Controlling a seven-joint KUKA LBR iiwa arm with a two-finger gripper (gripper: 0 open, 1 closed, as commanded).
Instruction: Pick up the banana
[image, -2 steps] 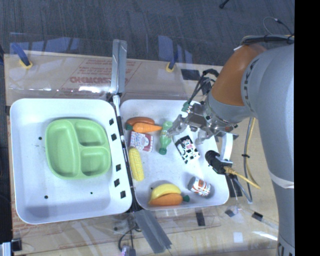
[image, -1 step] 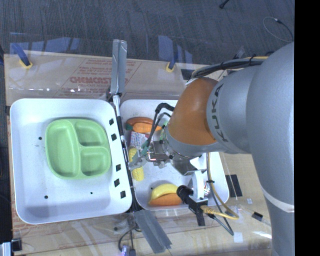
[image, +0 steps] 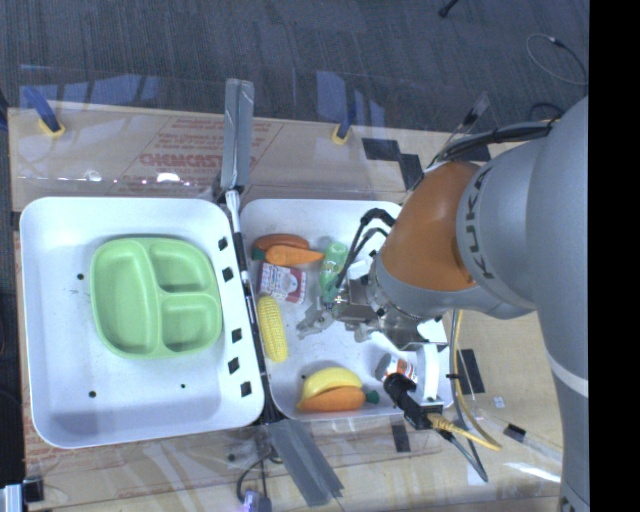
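While the arm reaches into the right bin, its gripper hovers mid-bin, finger state unclear | banana lies near the front edge, touching a carrot | corn left of gripper | left bin holds green tray

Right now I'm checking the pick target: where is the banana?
The banana lies in the right bin, near its front edge, resting against an orange carrot just below it, with the corn cob up to its left.
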